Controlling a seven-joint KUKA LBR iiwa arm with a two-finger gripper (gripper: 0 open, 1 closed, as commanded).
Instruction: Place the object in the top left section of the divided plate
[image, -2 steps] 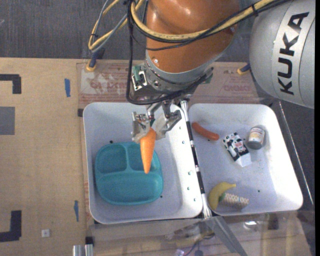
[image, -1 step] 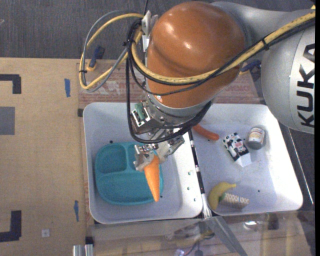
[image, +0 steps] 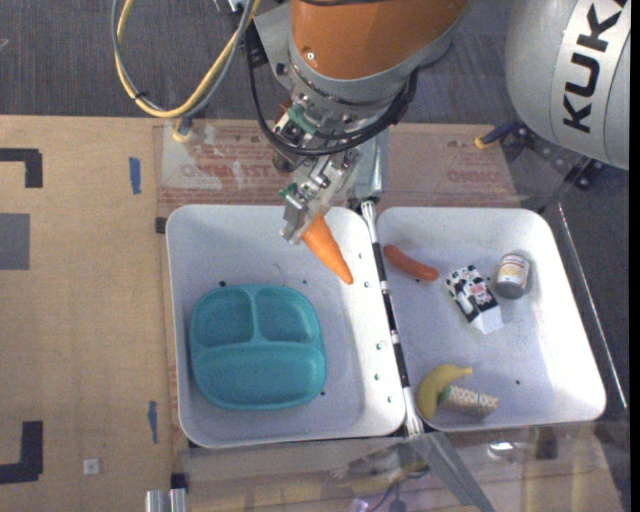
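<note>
At the near edge of the right bin (image: 560, 290), at about 5 o'clock in the view, a yellow banana (image: 438, 385) lies touching a small speckled packet (image: 470, 401). Level with it in the left bin (image: 190, 250), at roughly 7 o'clock, sits the teal divided plate (image: 258, 347), flat on the bin floor with nothing in its three sections; its two smaller sections face the far side.

Farther back in the right bin, at about 3 o'clock, a black-and-white cow-patterned carton (image: 473, 296) lies tilted, with a small round can (image: 511, 274) just beside it at its 2 o'clock. A red sausage (image: 410, 263) lies near the wall between the two bins.

Farther still, in the left bin's far right corner, the orange carrot (image: 327, 248) hangs at a slant, its thick end up at 11 o'clock and its tip pointing down toward 5 o'clock (well apart from the plate, beyond its far right rim). The pincer (image: 303, 215) pinches the carrot's thick end between its fingers.

Above it the arm's grey wrist and orange band (image: 370, 30) crowd the far edge at 12 o'clock, with yellow and black cables (image: 150, 90) looping over the cardboard-covered tabletop (image: 80, 300).
</note>
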